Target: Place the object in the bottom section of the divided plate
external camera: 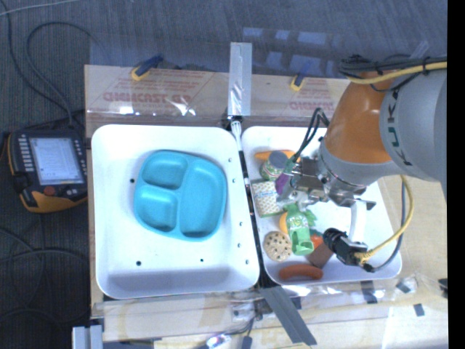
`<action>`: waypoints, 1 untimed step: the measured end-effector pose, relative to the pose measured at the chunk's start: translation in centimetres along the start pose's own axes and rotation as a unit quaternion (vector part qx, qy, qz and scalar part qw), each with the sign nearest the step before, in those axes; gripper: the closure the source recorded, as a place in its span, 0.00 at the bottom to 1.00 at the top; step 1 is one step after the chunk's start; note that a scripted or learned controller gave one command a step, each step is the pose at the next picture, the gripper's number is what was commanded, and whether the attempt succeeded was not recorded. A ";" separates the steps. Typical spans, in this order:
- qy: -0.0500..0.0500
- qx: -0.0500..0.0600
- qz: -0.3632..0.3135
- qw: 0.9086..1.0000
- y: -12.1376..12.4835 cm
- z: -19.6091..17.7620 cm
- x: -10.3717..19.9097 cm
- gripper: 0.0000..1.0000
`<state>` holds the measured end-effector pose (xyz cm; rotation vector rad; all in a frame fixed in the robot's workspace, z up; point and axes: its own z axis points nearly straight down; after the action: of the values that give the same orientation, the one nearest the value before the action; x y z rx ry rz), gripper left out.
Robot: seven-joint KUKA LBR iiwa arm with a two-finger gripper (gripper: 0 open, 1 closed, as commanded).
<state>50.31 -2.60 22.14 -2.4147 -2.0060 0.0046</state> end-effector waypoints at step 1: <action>-0.001 0.001 0.034 0.999 -1.6 0.6 8.6 1.00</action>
<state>50.34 6.09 21.52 -2.4813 -1.9229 0.0082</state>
